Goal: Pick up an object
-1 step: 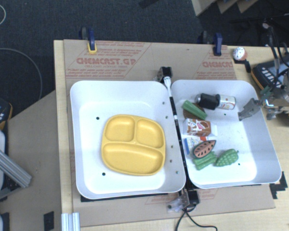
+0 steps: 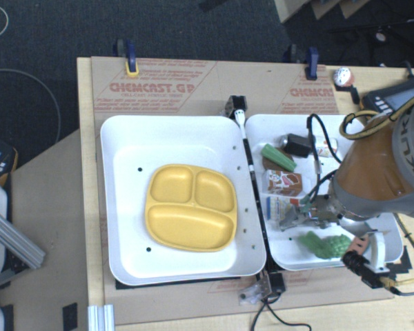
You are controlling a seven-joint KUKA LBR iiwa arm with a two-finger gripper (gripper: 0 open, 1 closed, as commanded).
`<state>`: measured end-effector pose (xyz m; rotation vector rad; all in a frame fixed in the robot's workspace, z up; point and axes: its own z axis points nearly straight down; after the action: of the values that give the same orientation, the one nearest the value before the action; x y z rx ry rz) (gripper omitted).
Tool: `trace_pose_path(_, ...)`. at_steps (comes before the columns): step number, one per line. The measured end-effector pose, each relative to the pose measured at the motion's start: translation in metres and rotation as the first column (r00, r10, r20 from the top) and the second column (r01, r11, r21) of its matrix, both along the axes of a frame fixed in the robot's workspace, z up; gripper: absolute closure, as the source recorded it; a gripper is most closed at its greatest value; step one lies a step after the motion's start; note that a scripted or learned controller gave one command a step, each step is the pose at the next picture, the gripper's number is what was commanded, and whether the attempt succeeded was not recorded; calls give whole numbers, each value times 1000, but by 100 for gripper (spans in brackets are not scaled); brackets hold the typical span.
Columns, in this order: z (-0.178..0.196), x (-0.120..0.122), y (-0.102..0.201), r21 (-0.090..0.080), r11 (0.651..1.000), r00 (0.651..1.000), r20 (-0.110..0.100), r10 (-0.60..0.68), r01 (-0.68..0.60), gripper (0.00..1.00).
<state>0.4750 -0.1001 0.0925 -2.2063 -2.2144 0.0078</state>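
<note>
My gripper (image 2: 298, 214) is low inside the right bin (image 2: 283, 257), under the grey arm with its orange band (image 2: 362, 171). It sits over a small grey and clear packet (image 2: 281, 214) near the bin's left wall. Just below it lies a green bumpy toy (image 2: 324, 245). A brown and white packet (image 2: 284, 182) lies just above the gripper, with a green wedge (image 2: 278, 158) and a black block (image 2: 298, 145) farther back. Whether anything is held is hidden by the gripper body.
The left bin (image 2: 121, 185) holds a yellow divided plate (image 2: 191, 207). A black divider strip (image 2: 252, 178) runs between the bins. Cables (image 2: 321, 133) loop over the right bin's far side. Clamps (image 2: 130, 55) sit on the bench's back edge.
</note>
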Motion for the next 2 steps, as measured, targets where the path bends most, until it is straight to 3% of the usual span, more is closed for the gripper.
trace_pose_path(1, 17, 5, -5, -8, 1000, 1000, 17, -5, 6, 100)
trace_pose_path(2, 96, 6, 106, -5, 1000, 1000, 23, 7, -7, 100)
